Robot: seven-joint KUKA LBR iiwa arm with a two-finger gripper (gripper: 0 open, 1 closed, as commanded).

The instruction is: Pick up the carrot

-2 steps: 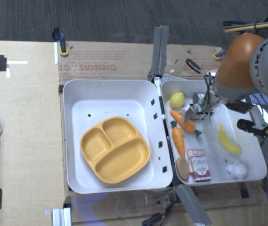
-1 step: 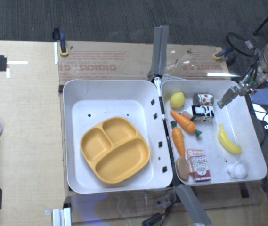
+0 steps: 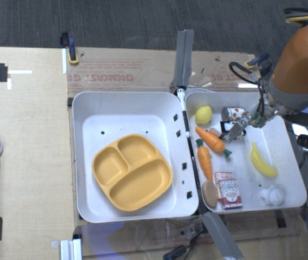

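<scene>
Two orange carrots lie in the right bin (image 3: 292,145). The upper carrot (image 3: 210,138) lies slantwise, its green top pointing down and right. The lower carrot (image 3: 204,162) lies nearly upright along the bin's left wall, with its green top at the far end. My gripper (image 3: 234,131) hangs low over the middle of this bin, just right of the upper carrot's thick end and below a small can (image 3: 233,114). Nothing shows as held in it. The arm's orange band and grey wrist reach in from the upper right.
The right bin also holds a lemon (image 3: 203,114), a banana (image 3: 263,161), a red and white box (image 3: 228,189), a brown round item (image 3: 210,194) and a white lump (image 3: 273,196). A yellow divided plate (image 3: 132,171) sits in the left bin (image 3: 89,118).
</scene>
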